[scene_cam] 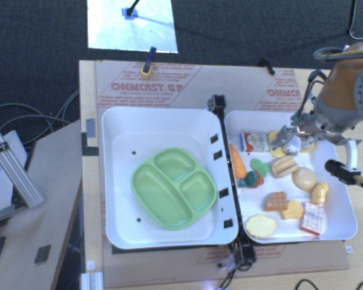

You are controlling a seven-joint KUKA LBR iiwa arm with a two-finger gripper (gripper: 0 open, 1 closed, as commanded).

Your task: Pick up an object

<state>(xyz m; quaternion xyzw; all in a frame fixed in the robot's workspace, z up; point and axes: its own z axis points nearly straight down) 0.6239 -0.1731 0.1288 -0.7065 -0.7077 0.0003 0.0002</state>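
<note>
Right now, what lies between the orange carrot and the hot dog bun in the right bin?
In the camera view, a green toy piece and a small red one lie between the carrot and the bun.

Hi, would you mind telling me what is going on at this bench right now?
A robot arm reaches in from the right, its gripper low over the far side of the right bin, which holds toy food: a carrot, a bread roll, a waffle and more. Nothing can be seen held in it yet. The left bin holds a green divided plate.
</note>
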